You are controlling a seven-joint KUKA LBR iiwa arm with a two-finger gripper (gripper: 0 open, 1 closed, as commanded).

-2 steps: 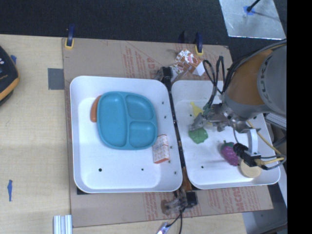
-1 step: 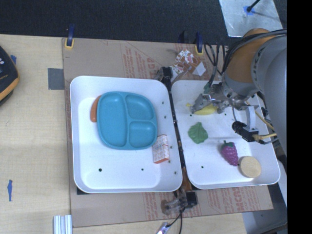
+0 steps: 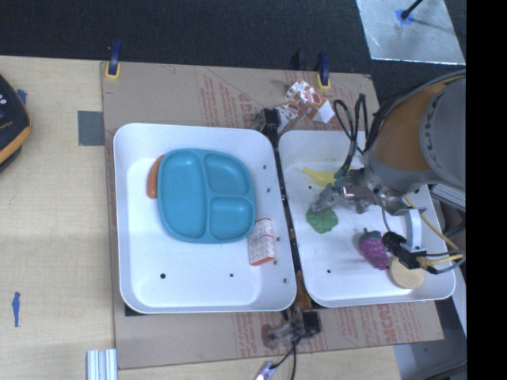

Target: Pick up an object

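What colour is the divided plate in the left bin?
Light blue; the divided plate shows clearly in the camera view.

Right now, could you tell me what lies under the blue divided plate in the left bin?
An orange object pokes out from under the blue divided plate at its left edge; the rest is covered.
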